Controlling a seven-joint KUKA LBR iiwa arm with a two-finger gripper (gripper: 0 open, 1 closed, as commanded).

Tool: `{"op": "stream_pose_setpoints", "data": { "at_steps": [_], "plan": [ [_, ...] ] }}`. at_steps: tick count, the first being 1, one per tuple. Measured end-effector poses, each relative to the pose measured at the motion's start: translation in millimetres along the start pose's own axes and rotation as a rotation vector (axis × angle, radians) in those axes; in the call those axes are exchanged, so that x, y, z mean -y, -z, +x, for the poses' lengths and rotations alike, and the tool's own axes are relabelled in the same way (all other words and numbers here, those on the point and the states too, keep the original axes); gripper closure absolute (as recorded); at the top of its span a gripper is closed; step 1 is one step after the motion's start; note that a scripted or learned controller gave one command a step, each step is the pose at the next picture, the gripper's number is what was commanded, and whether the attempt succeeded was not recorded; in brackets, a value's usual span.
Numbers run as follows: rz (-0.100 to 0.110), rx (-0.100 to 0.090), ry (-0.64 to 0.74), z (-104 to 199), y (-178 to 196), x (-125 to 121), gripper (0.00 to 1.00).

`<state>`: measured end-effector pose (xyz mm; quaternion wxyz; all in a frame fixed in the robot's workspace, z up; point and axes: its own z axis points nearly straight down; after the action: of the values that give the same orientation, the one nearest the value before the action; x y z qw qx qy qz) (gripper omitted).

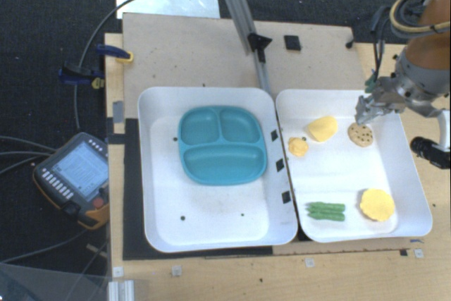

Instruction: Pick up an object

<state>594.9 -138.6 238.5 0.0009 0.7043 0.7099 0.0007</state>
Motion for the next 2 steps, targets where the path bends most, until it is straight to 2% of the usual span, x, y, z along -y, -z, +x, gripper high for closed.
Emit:
{"op": "stream_pose_setpoints", "data": {
  "at_steps": [2],
  "plan": [
    [0.001,-0.001,0.001,103.0,-18.9,-12.9,1.0]
  ]
}}
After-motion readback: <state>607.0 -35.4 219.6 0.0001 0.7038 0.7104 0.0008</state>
